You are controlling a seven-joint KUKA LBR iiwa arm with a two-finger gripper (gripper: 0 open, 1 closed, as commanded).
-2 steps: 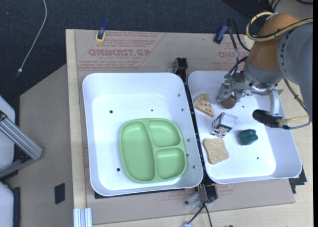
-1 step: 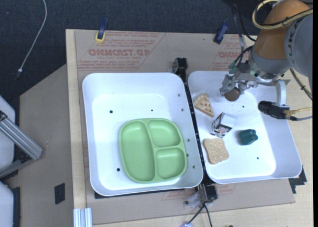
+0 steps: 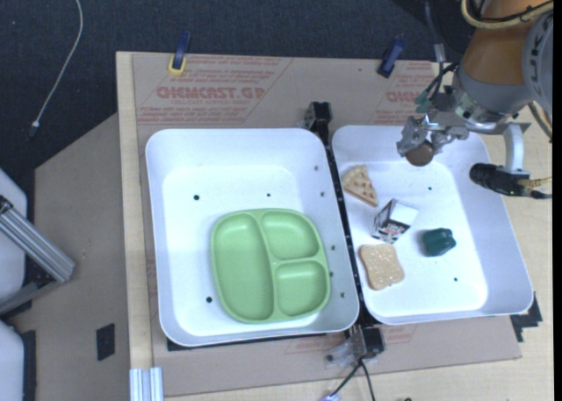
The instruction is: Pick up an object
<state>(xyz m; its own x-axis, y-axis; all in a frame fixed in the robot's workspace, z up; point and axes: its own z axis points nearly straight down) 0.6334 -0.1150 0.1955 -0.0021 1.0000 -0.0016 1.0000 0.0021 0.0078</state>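
Dark carpet under bench (image 3: 140, 101), cardboard sheet on top, two white bins side by side. We log left bin (image 3: 176, 162): green divided plate (image 3: 268, 264), three compartments. Right bin (image 3: 492, 276): bread slice (image 3: 381, 265) near front, wedge of toast (image 3: 359, 185) near divider, small silver-black packet (image 3: 392, 220) between them, dark green pepper (image 3: 438, 241) right of packet. Gripper (image 3: 421, 146) over right bin's back edge, clenched on small brown lump (image 3: 421, 154), which we cannot identify.

Below the gripper (image 3: 422, 150), in the right bin (image 3: 492, 294): cracker (image 3: 359, 185), small carton (image 3: 392, 220), bread slice (image 3: 381, 266) (divided plate (image 3: 268, 264) far left).
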